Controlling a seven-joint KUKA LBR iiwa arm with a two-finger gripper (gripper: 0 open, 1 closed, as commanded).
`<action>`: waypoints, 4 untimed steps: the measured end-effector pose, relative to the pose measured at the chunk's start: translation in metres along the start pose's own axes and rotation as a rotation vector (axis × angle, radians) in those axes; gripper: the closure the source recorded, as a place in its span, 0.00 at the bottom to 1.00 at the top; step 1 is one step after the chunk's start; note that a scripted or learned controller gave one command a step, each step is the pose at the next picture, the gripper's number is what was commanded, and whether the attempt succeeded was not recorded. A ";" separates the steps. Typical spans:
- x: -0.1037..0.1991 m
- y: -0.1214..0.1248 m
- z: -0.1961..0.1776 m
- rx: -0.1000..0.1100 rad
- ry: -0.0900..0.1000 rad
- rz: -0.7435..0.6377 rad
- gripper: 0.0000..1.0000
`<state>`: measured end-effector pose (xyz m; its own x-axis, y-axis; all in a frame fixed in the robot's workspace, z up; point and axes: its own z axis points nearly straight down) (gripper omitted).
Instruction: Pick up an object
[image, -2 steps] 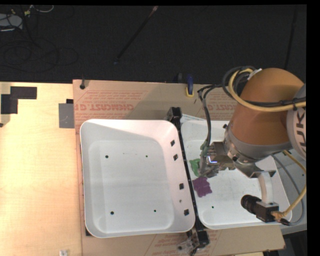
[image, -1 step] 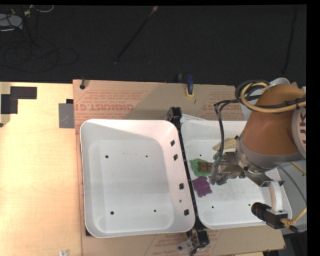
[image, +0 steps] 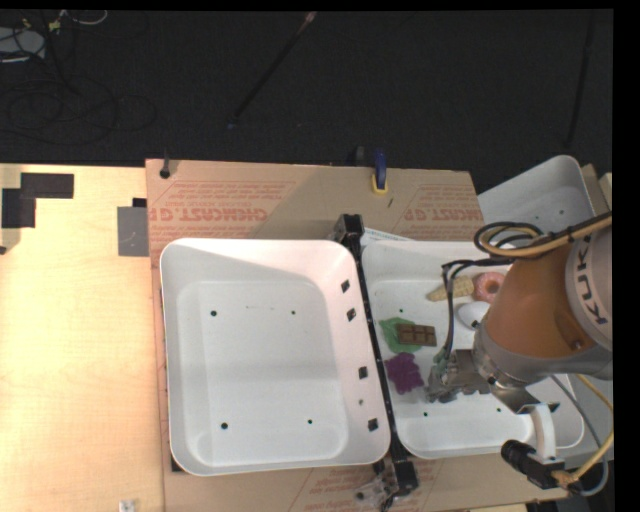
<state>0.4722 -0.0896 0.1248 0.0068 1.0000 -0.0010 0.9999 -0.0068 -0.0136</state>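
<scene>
My gripper (image: 443, 386) is low inside the right bin (image: 470, 440), under the arm's orange band. Just left of it lies a purple object (image: 403, 372), close to the fingers, though contact cannot be made out. A green piece with a brown chocolate-like bar (image: 410, 334) rests a little farther back. Behind the arm sit a pink ring (image: 488, 286) and a tan stick-shaped item (image: 448, 291).
The left bin (image: 190, 300) lies beside the right one, with a black clip divider (image: 362, 330) between them. Cardboard (image: 260, 205) underlies both bins. Black cables (image: 500, 240) loop above the arm. A white container (image: 545, 195) stands at the back right.
</scene>
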 end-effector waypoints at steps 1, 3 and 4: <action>0.039 0.003 -0.167 -0.027 0.002 -0.011 1.00; 0.002 0.002 -0.233 -0.022 0.001 -0.013 1.00; -0.022 -0.001 -0.061 0.006 0.004 -0.004 1.00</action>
<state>0.4718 -0.1113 0.1855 0.0032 1.0000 0.0030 0.9998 -0.0031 -0.0197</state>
